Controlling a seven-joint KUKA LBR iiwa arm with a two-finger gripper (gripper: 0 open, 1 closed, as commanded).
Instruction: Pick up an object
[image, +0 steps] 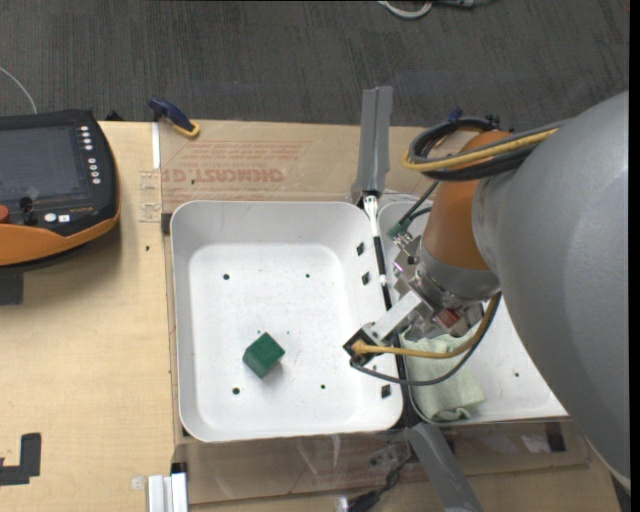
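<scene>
We see the arm (560, 250) reaching in from the right, its claw (440, 330) low over the right bin (520, 385), just beside the wall shared with the left bin (280, 215). A pale cloth (445, 390) lies under the claw; we cannot tell whether the claw is wide or narrow. A green block (264, 355) sits alone in the left bin, well apart from the claw. A pendant (50, 185) rests on the tabletop (80, 340).
</scene>
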